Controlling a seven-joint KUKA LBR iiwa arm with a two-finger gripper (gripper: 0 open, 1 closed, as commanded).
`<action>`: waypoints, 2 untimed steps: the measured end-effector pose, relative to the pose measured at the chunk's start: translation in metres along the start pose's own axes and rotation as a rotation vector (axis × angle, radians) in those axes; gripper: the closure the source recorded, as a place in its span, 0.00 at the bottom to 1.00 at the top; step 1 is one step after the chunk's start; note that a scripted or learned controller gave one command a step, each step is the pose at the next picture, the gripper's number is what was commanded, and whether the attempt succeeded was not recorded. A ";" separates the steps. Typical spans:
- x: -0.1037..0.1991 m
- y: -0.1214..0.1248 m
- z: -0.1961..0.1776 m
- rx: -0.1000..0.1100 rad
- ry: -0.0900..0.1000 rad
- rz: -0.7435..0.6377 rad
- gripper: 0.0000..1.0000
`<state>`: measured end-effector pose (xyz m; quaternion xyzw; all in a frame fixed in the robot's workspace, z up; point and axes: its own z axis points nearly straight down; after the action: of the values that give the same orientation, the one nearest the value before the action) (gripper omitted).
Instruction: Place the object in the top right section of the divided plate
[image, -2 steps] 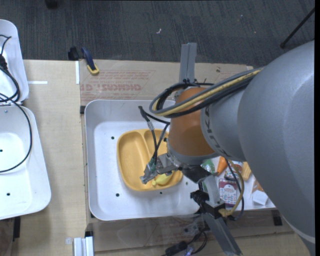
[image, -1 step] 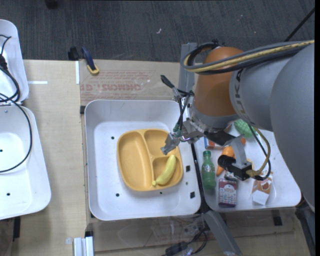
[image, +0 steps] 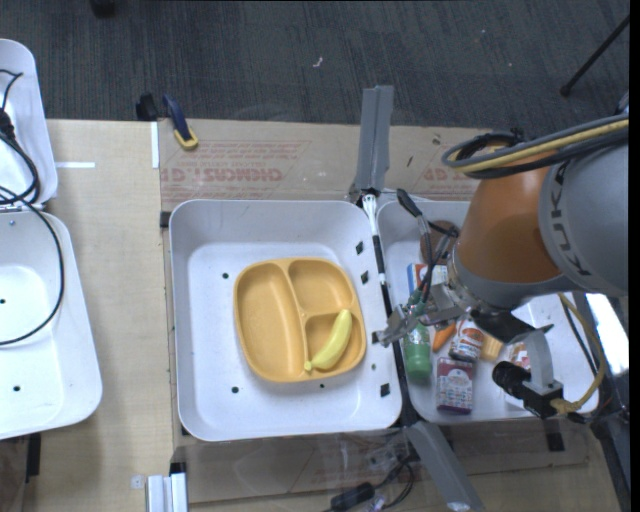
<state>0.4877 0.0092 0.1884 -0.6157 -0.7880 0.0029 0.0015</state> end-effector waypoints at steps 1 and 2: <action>-0.001 0.000 -0.005 0.007 0.000 0.002 1.00; 0.057 0.005 -0.016 -0.002 0.000 -0.058 1.00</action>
<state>0.4786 0.0655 0.2039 -0.5927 -0.8054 0.0023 0.0010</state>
